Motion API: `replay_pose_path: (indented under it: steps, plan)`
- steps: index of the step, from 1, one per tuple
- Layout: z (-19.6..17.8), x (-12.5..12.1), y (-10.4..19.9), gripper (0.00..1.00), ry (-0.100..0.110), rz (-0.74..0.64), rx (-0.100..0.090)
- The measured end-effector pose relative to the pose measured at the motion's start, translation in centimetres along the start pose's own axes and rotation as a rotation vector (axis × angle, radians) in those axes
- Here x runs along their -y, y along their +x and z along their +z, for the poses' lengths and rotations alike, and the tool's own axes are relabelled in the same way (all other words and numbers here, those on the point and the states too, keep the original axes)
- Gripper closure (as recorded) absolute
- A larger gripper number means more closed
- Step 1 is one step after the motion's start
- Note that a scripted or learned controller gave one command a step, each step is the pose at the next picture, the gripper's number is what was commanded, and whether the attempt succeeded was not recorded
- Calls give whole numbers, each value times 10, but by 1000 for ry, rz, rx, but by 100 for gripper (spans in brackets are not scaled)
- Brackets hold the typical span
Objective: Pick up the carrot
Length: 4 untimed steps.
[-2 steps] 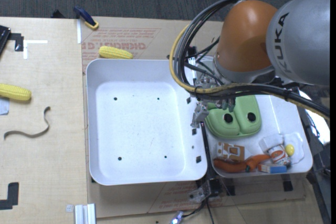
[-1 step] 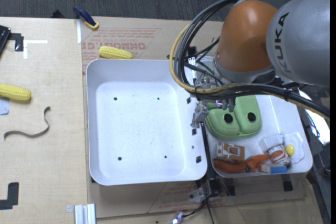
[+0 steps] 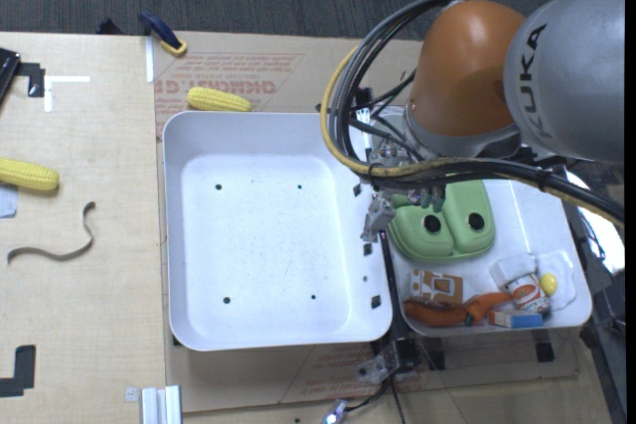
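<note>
In the right bin (image 3: 571, 243), carrot (image 3: 489, 304) near its front wall

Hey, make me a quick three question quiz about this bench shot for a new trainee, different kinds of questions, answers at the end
1. True or false: the carrot lies in the right-hand bin of the camera view.
2. Multiple choice: what lies just behind the left bin's far rim, on the cardboard? A) a corn cob B) a spoon C) a red cup
3. Fill in: the large green object beneath the arm's wrist has two dark ____ on top.

Key
1. True. The carrot rests near that bin's front edge, beside a small printed carton.
2. A. The corn cob lies there; a second cob lies on the bench at far left.
3. Spots.
</note>
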<state>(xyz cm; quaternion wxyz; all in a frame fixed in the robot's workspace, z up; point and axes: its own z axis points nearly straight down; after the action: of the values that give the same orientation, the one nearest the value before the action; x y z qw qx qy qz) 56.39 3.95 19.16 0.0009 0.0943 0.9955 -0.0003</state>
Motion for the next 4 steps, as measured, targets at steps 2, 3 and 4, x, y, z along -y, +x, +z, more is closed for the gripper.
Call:
replay_pose_path:
  steps: [2,3,4]
  plan:
    - [99,-89,-42,0,0,-91,3]
    - [89,-90,-44,100,1,-95,9]
    - [99,-74,-20,100,0,19,1]
